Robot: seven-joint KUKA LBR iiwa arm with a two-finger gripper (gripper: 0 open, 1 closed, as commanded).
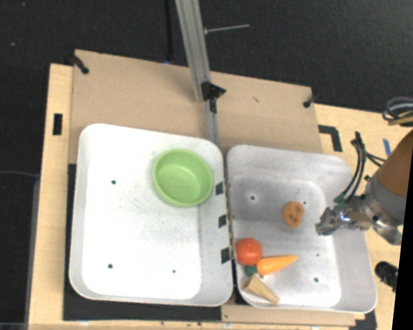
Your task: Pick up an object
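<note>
A round green plastic bowl (pixel 183 178) sits upright in the upper right part of the left shallow white bin (pixel 105 260), close to the wall it shares with its neighbour. The right shallow white bin (pixel 280 170) holds four small things. A small brownish-orange rounded lump (pixel 294 214) lies near the middle of that bin, alone on bare floor. Lower down, against the left wall, a red toy tomato (pixel 248 250) rests just beside an orange toy carrot (pixel 277 263), whose green end touches or nearly touches the tomato. Below them, near the bin's lower rim, lies a tan wedge-shaped piece (pixel 262 290). Both bins stand on a light wooden desk (pixel 162 103) with a brown board under their upper halves. A slanted grey metal pole (pixel 195 36) runs from the top of the view down to the gap between the bins.

The grey arm with its orange band (pixel 394 172) enters from the right, with black cables looping along it. Its wrist tilts down and leftward, putting the gripper (pixel 326 224) low over the right side of the right bin, near the brownish-orange lump but apart from it. Nothing stands between the two.

The fingers are dark and small against the grey bin floor, and whether they are released or clenched cannot be made out; nothing shows between them. The upper arm is cut off at the right edge. What the lump and the wedge are meant to be is too blurred to tell.
</note>
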